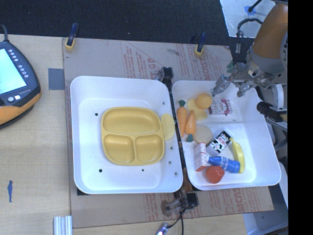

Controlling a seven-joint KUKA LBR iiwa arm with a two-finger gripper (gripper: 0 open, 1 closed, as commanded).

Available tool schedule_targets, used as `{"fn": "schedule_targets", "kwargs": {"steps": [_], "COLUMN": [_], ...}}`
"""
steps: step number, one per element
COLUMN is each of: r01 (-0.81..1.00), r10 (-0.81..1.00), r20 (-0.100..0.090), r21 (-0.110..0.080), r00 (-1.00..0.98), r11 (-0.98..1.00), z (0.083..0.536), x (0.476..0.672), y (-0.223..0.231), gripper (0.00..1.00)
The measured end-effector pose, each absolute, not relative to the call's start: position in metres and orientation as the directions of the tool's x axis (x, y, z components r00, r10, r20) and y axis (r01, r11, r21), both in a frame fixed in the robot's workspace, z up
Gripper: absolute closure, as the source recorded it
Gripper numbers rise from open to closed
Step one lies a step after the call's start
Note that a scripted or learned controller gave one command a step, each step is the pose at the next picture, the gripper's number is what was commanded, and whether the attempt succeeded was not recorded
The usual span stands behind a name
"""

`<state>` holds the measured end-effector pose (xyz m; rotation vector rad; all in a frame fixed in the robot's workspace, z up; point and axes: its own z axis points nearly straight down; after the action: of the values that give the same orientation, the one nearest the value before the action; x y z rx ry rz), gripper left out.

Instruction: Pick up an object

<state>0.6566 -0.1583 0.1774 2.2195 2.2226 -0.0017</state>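
The things to pick all lie in the right bin [266, 131], and none of them is lifted yet. Nearest to the claw [230, 84] are a small packet with red print [221, 106] and a round yellow fruit [204, 101]; the packet lies flat on the bin floor just below the claw. Further toward the front I see two carrots [186, 121] side by side, a black-and-white carton [220, 142], a banana [237, 153], a blue bottle [226, 164], a red-and-white box [201, 157] and a red tomato [214, 174], all close together.

The claw hangs over the far edge of this bin, its two fingers spread apart, and nothing is between them. So I judge the task is at its beginning: the descent, the closing and the lifting are all left to do.

The left bin [83, 131] carries a yellow divided tray [132, 133]. A tablet with orange casing [14, 82] rests on the worktop [34, 170] at the left.

There is red printing on the cardboard [146, 62] under the bins and on the packet, but it is too small to read.
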Motion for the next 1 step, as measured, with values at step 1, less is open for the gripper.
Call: {"fn": "schedule_targets", "kwargs": {"steps": [1], "r01": [1.0], "r10": [1.0], "r20": [0.0], "r21": [-0.006], "r00": [-0.005], "r11": [0.005], "z": [0.1451], "x": [0.5939], "y": [-0.1104], "gripper": [0.0]}}
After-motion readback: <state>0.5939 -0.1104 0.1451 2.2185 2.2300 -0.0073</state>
